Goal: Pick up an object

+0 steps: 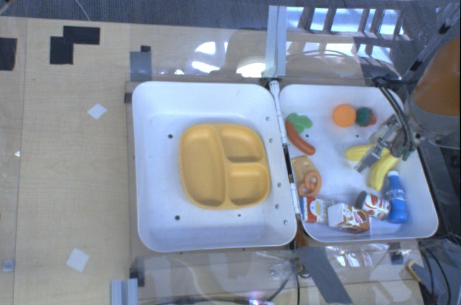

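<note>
Your gripper (380, 149) sits low in the right bin (425, 224), right over the bananas (371, 158). You cannot tell how far the jaws are parted or whether anything is between them; dark linkage and yellow fruit overlap there.

The bananas lie directly under and just left of the jaws. One runs roughly left to right, its tip pointing left; the other slants down and to the right towards the blue bottle (395, 198). A grasp across the slanted one's long axis looks the nearest option.

Count in the right bin: two bananas, one orange (345, 115) with a green thing (366, 115) touching it, one sausage (300, 139) below a green leafy piece (298, 122), one pretzel (308, 179), one bottle, and cartons (346, 214) along the near wall, about three.

The left bin (158, 152) holds one yellow tray (224, 165) with three compartments.
</note>
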Tool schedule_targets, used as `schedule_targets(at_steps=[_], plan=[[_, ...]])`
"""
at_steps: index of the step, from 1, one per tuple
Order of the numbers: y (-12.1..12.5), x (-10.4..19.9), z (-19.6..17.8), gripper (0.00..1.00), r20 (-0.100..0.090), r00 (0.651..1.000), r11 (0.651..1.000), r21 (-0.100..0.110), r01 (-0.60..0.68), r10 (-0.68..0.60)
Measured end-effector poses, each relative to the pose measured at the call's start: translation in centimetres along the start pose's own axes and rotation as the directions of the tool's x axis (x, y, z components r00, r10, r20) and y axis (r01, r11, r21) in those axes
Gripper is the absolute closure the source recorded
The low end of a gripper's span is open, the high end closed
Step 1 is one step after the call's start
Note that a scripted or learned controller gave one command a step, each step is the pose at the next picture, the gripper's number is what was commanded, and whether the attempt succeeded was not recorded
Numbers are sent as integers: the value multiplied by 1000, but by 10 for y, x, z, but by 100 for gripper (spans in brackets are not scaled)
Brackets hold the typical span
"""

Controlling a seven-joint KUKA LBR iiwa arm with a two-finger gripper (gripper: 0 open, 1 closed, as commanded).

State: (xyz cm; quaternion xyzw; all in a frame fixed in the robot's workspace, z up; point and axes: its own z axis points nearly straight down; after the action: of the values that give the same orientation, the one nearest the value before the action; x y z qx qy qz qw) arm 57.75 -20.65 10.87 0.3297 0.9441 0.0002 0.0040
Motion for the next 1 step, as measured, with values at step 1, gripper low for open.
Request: schedule_targets(at_steps=[1], plan=[[39,-44,18,0,0,880,880,-1,-475,475]])
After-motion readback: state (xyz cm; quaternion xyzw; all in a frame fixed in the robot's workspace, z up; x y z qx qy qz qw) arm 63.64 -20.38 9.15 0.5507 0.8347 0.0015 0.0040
